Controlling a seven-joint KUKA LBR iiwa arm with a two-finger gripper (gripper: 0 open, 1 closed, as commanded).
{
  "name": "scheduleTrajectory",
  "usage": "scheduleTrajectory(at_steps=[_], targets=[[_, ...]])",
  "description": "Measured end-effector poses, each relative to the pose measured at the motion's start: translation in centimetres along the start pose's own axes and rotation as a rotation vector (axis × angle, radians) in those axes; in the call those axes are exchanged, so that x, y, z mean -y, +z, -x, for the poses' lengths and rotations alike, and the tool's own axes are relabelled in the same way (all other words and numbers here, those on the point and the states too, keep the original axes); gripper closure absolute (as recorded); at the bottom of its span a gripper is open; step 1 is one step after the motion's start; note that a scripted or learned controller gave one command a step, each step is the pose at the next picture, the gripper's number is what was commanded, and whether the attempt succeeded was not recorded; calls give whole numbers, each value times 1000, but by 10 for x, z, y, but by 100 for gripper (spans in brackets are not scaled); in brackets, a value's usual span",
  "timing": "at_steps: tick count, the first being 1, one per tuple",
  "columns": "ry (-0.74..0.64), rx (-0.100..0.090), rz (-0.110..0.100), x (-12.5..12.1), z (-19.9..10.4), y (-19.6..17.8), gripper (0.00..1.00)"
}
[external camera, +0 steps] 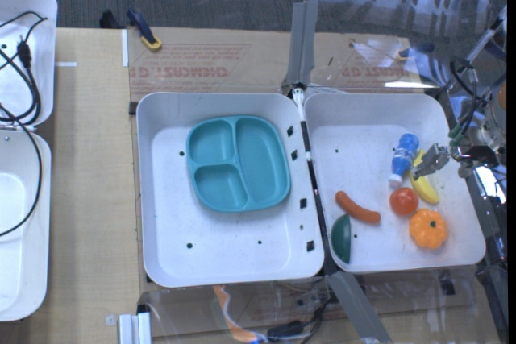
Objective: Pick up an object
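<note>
Two fingers of the tool (pixel 430 161) stand apart, empty, just above the banana (pixel 426 188) in the right bin (pixel 379 113).

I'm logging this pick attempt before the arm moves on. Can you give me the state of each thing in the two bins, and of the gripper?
Teal divided plate: flat in the left bin, compartments bare.
Blue bottle: lying in the right bin.
Banana: lying beside the gripper.
Tomato: resting, ungrasped.
Orange pumpkin: upright.
Sausage: lying flat.
Dark green piece: against the bin's left wall.
Gripper: low, over the banana.
</note>
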State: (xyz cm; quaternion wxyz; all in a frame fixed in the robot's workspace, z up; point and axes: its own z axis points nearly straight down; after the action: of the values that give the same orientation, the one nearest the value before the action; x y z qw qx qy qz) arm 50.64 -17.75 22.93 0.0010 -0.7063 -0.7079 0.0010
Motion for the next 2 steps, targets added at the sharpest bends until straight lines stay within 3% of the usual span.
scheduleTrajectory(at_steps=[1,2], targets=[[4,0,1,-16,-14,138,0],[8,-1,0,-15,-13,129,100]])
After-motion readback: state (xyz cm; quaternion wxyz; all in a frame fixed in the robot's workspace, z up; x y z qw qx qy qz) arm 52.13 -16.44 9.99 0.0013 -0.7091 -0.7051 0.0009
